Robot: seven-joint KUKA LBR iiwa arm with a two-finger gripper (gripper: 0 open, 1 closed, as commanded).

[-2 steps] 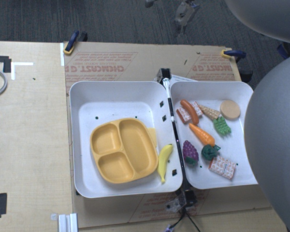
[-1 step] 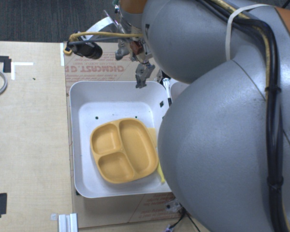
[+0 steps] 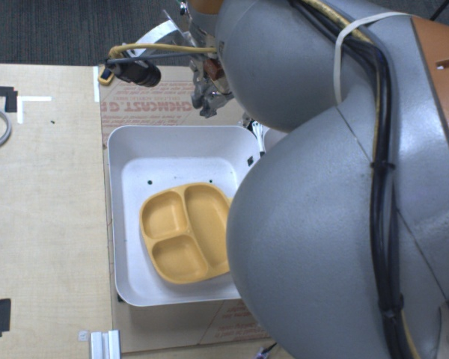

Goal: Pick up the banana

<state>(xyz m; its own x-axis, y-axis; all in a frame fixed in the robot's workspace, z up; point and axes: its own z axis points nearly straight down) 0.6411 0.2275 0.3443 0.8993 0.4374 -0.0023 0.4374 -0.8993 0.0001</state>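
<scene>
One white bin point(image 3: 127, 223) holds a yellow divided plate point(image 3: 181, 232); locate the banana before descending. Gripper point(image 3: 207, 105) state: cannot tell, too blurred.

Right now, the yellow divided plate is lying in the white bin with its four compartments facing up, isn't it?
Not quite: the camera view shows the yellow divided plate with three compartments, not four. It does lie in the white bin, facing up.

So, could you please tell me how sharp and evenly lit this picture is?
In the camera view, the yellow divided plate and white bin are sharp under soft, even light; the arm looms large, slightly soft, shading the bin's right side.
</scene>
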